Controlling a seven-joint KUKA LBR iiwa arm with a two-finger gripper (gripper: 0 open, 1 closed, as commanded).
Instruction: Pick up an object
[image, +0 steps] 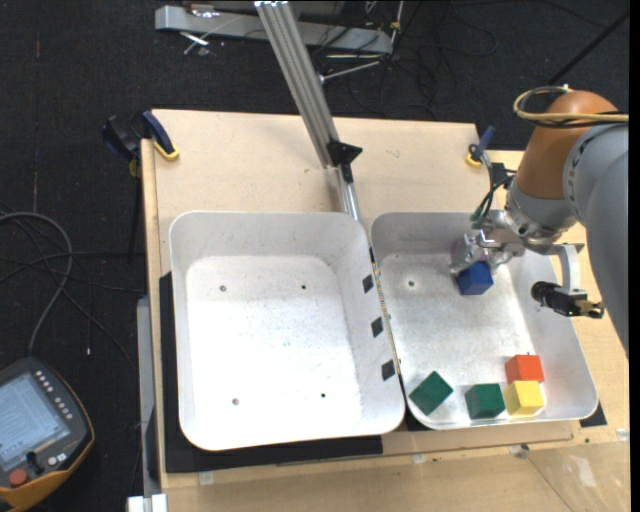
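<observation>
Camera view shows the claw (478, 262) closed narrow on a small blue cube (474, 278) above the right white bin (560, 345); this corner-heavy, tilted grip might slip.

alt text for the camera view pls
The gripper sits over the right bin with a blue block at its fingers. Two green blocks, an orange block and a yellow block lie along the near edge.

One fixed camera looks down aslant on both bins (270, 240).
</observation>
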